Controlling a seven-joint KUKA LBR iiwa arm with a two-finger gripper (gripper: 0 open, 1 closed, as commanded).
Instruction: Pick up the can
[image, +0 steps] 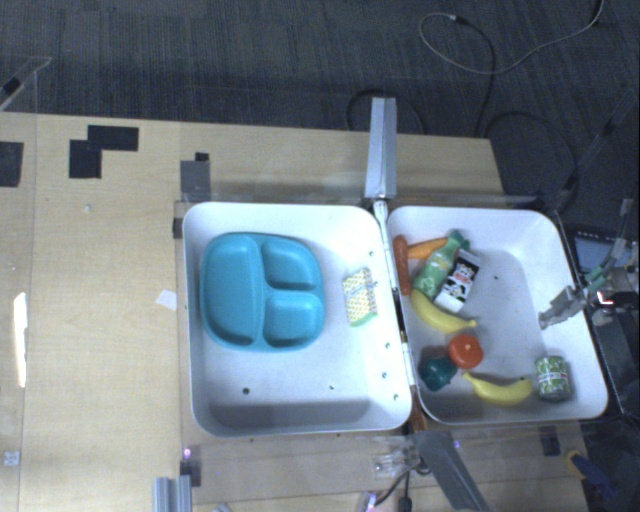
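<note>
Your can (552, 378) is small with a green patterned label — lying on its side; you'll find it in the right bin's near right corner.

1. A single camera sits above the bench (90, 330) and looks down at a slant.
2. The two white bins are the landmark: the left bin (290, 400) sits near mid-frame, the right bin (520, 235) toward the right edge.
3. Dark floor (200, 60) lies beyond the bins, along the top.
4. It stands far enough off to take in both bins whole.
</note>
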